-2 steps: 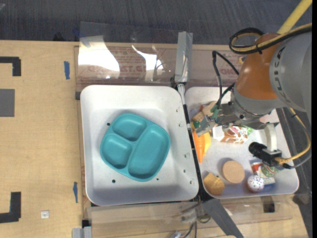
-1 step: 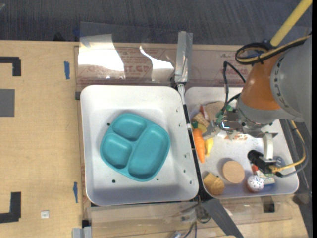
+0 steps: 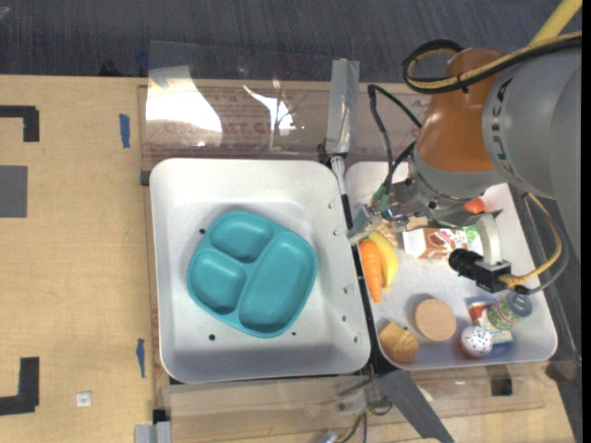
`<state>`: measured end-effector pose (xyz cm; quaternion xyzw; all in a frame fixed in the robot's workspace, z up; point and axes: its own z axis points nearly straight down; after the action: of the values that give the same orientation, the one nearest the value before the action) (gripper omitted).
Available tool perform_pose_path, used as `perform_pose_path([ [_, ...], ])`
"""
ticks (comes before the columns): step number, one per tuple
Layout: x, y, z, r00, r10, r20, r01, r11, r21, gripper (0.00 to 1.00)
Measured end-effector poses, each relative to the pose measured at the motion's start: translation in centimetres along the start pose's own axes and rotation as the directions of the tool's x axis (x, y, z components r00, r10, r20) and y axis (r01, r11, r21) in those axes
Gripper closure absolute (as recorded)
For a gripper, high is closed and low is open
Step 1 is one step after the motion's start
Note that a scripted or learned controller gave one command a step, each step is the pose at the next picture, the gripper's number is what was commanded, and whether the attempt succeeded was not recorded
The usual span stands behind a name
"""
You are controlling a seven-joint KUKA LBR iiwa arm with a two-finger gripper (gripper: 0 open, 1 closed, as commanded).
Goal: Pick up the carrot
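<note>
My gripper [image 3: 379,212] hangs over the far left corner of the right-hand shallow white plastic bin [image 3: 538,332], close to the wall it shares with the left-hand shallow white plastic bin [image 3: 185,192]. From this slanted look down I cannot tell whether my grip stands wide or narrow, and I see nothing held in it. The slim orange carrot [image 3: 371,266] lies just beside my gripper, on its nearer side toward the bench's front edge, flat on the bin floor and hard by that shared wall. Its long axis runs nearly parallel to the wall. The thick end points up at my gripper and the thin tip points away from it, toward the front. A short curved yellow piece [image 3: 391,258] lies against the carrot on the side away from the wall. Beyond the carrot's tip sit a brown lumpy chunk [image 3: 399,341] and a round tan wooden disc [image 3: 434,319], and farther to the arm's side rests a white speckled ball [image 3: 476,341]. A white printed card [image 3: 441,241] lies near my gripper on that same side. Across the wall, well apart from me, a teal three-compartment plate [image 3: 251,270] rests in the left bin. Both bins stand on a pale wooden bench [image 3: 74,247] marked with black and blue tape. A clear plastic sheet [image 3: 212,109] lies behind the left bin, with dark grey carpet [image 3: 231,7] past it.
</note>
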<state>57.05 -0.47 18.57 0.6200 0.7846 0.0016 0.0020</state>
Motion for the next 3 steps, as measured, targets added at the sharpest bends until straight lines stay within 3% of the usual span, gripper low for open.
perform_pose_path([
  [1,-1.8,0.0,0.2,0.957,0.29,0.002,-0.29,0.957,0.004,0.0],
  [2,-2.2,-9.1,0.1,0.978,0.21,0.0,-0.21,0.978,0.007,0.0],
  [3,-0.6,-3.9,0.2,0.884,0.467,0.002,-0.467,0.884,0.006,0.0],
])
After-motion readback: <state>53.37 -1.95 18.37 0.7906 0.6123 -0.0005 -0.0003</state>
